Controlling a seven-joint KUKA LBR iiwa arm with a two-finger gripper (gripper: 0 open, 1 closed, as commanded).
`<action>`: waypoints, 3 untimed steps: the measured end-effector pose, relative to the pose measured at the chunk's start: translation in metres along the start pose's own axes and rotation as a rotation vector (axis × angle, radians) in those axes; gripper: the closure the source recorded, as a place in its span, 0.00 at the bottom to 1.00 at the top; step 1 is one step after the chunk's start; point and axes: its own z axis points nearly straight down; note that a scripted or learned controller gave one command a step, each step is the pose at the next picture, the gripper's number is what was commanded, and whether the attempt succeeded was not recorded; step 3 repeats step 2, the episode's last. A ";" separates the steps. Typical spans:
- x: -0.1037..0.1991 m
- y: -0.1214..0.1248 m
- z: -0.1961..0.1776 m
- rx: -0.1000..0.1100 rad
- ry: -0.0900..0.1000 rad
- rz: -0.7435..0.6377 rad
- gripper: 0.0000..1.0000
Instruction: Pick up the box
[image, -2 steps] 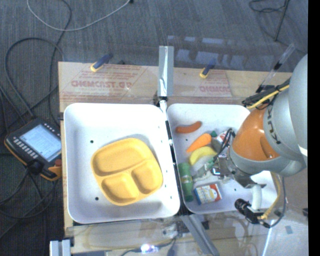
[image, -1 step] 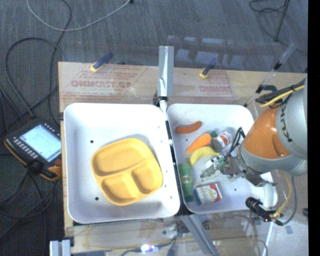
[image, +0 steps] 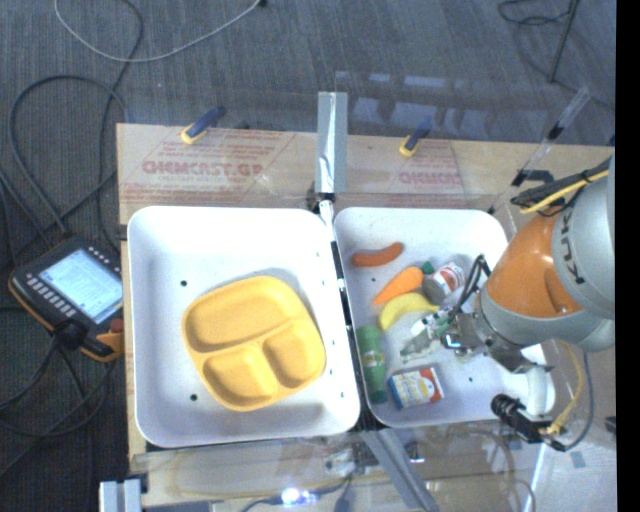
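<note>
1. The grey arm (image: 560, 280) comes in from the right, its orange band sitting over the right bin (image: 500, 232), and the pincer (image: 432, 330) hovers low in the middle of that bin.
2. Whether the pincer is open or closed cannot be told from this angle; the tip is a small blur of metal and wires, and nothing can be seen gripped in it.
3. The box (image: 415, 386), a small white and orange carton, lies flat on the bin floor near the front edge, just below and a touch left of the pincer, apart from it.
4. Beside the box on the left, a green bottle (image: 372, 360) lies along the bin's left wall.
5. Further back there's a yellow banana (image: 400, 312) just beside the pincer, an orange carrot (image: 400, 284) above it, and a red sausage (image: 377, 255) near the back wall.
6. A small can (image: 447, 279) lies close by the arm's wrist.
7. Over in the left bin (image: 150, 330), a yellow divided plate (image: 255, 342) rests tilted in the middle.
8. Both bins sit on the wooden surface (image: 210, 165).
</note>
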 end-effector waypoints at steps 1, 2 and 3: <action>0.010 -0.001 0.000 -0.003 -0.008 -0.012 0.00; 0.007 0.001 0.000 -0.001 0.002 0.036 0.00; 0.007 0.001 0.000 -0.001 0.002 0.036 0.00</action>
